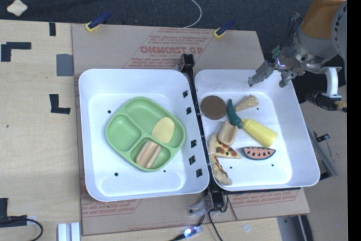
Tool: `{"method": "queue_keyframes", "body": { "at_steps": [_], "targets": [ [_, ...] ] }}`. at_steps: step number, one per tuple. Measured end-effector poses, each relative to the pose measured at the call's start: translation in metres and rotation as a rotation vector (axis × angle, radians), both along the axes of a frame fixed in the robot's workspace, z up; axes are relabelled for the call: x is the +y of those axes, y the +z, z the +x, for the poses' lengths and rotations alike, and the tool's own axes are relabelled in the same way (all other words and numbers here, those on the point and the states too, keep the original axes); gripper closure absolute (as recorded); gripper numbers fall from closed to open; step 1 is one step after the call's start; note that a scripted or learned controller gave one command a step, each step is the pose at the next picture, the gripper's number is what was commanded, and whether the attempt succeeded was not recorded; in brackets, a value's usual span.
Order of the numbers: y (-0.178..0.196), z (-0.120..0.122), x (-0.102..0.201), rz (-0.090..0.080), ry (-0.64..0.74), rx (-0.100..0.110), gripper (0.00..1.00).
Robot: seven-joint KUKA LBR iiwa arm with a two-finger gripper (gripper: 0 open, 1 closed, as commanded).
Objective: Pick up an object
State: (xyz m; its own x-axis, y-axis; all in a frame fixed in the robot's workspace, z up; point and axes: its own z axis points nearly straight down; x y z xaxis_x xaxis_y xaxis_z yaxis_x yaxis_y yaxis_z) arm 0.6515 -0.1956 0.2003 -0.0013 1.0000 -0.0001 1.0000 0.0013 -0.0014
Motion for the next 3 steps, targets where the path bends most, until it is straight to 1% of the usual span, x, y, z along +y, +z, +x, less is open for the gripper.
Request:
{"method": "queue_keyframes", "body": {
  "at_steps": [1, 2, 3],
  "targets": [
    [0.159, -0.059, 0.025, -0.002, 0.002, -0.012, 0.00],
    [0.326, -0.095, 0.071, -0.003, 0.005, -0.021, 0.00],
    [0.268, -0.161, 0.118, 0.002, 0.003, 0.005, 0.00]
  ]
}}
